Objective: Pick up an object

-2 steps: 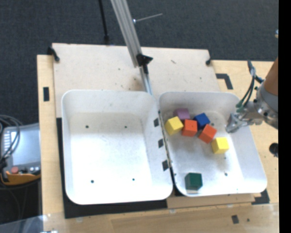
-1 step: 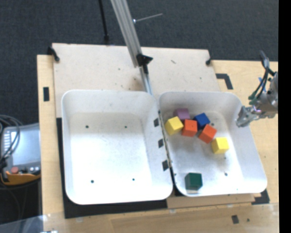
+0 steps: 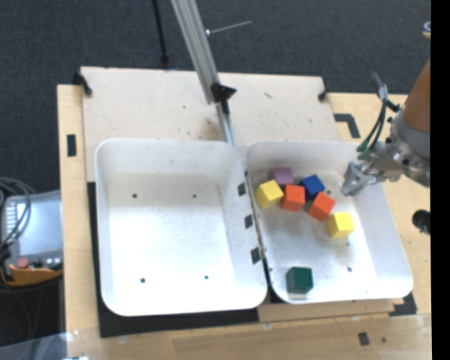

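Blocks such as the blue cube (image 3: 312, 184) lie unpicked at frame right, the gripper (image 3: 352, 180) poised beside them, its grip state unclear.

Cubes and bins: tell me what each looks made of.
Cubes, such as the green cube and the blue cube: probably painted wood or hard plastic, with flat, evenly coloured matte faces and crisp edges. Bins, such as the left bin: likely thin moulded plastic, smooth white with rounded corners and raised rims.
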Robot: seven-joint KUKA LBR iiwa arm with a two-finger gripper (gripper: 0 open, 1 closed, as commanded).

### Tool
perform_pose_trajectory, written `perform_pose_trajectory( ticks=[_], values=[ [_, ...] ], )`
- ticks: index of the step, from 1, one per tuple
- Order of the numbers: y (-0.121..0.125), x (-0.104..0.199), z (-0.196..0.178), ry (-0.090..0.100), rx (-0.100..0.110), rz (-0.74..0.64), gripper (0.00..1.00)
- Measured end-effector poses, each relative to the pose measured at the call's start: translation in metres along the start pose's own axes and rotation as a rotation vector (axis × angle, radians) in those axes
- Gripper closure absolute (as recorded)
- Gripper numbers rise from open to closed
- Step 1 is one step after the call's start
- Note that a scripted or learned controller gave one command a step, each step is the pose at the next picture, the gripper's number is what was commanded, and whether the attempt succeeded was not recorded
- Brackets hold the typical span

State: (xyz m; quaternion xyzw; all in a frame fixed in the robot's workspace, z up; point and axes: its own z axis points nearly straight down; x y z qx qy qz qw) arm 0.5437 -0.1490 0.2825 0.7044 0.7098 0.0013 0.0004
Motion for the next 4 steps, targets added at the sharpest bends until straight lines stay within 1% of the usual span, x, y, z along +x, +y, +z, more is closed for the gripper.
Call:
perform_pose_trajectory(
  ticks=[1, 2, 3, 4],
  values=[
    [0.005, 0.047, -0.001, 0.001, 0.003, 0.0, 1.0],
    [0.004, 0.1, -0.003, 0.001, 0.005, 0.0, 1.0],
    [0.003, 0.15, 0.018, 0.0, 0.004, 0.001, 1.0],
    [-0.003, 0.204, 0.035, 0.0, 0.004, 0.001, 1.0]
  ],
)
